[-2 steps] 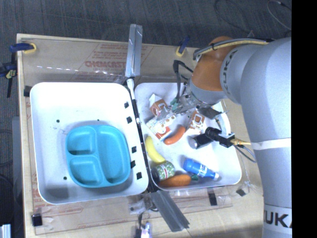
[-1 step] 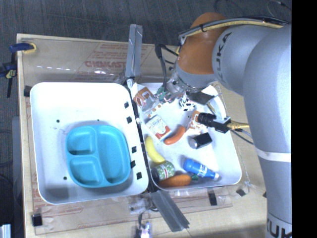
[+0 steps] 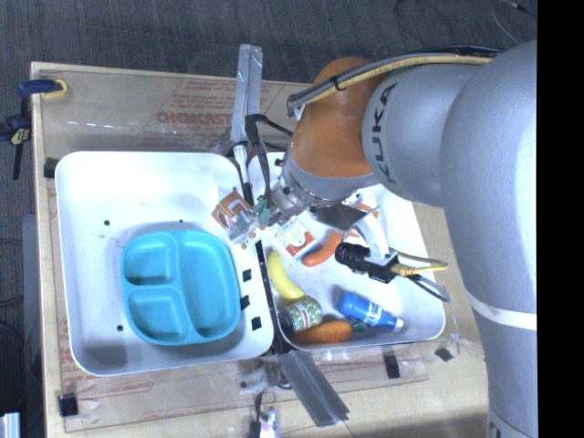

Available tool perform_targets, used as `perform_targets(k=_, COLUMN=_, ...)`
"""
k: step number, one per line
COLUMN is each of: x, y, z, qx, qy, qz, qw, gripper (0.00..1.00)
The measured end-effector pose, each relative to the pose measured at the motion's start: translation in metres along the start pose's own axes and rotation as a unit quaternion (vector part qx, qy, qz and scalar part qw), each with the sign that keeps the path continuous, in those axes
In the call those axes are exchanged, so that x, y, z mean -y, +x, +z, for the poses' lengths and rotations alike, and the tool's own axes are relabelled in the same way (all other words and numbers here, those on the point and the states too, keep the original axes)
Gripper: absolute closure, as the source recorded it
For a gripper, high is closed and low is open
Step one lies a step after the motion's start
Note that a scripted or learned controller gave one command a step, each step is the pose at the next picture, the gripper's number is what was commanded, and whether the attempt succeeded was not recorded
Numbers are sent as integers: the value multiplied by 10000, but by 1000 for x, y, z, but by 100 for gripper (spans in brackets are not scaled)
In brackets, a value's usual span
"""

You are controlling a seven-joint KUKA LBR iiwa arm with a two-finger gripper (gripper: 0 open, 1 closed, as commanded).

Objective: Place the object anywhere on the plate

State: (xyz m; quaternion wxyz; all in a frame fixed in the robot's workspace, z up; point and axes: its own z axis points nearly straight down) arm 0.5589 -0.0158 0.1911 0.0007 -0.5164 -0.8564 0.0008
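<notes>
Counter (image 3: 137, 89) is pale board with red print, with dark carpet behind it. A blue clamp (image 3: 41, 87) sits at its far left corner. Two white bins sit side by side on it.

Left bin (image 3: 68, 245): holds a blue compartment plate (image 3: 178, 286), lying flat toward the near side.

Right bin (image 3: 429, 325): holds the loose items.
- A banana (image 3: 285, 278) lies along the left wall.
- An orange sausage-shaped piece (image 3: 321, 249) sits just right of the banana's top.
- A green-labelled can (image 3: 303, 315) lies just below the banana.
- A long orange piece, carrot-like (image 3: 323, 333), lies against the near wall, touching the can.
- A blue bottle with a white cap (image 3: 367, 311) lies tilted, right of the can.
- An orange-and-white packet (image 3: 294, 235) is partly hidden under the arm.

The grey arm (image 3: 438, 126) reaches in from the right, its orange band above the far part of the right bin. The end effector (image 3: 254, 215) is low over the divider between the bins, just off the plate's upper right corner. I can't tell how far open it is. A small orange-and-white bit (image 3: 228, 213) sits right against it on the left-bin side, and I can't tell if that is gripped. All clearly visible items are in the right bin, apart from the plate.
</notes>
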Motion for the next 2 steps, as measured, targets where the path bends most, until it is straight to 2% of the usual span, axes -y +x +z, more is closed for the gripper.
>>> perform_targets(k=1, x=21, y=57, z=1, qx=-2, qy=3, qz=-367, qw=9993, gripper=100)
perform_targets(k=2, x=21, y=56, z=0, qx=1, qy=-1, qz=-357, qw=9994, gripper=0)
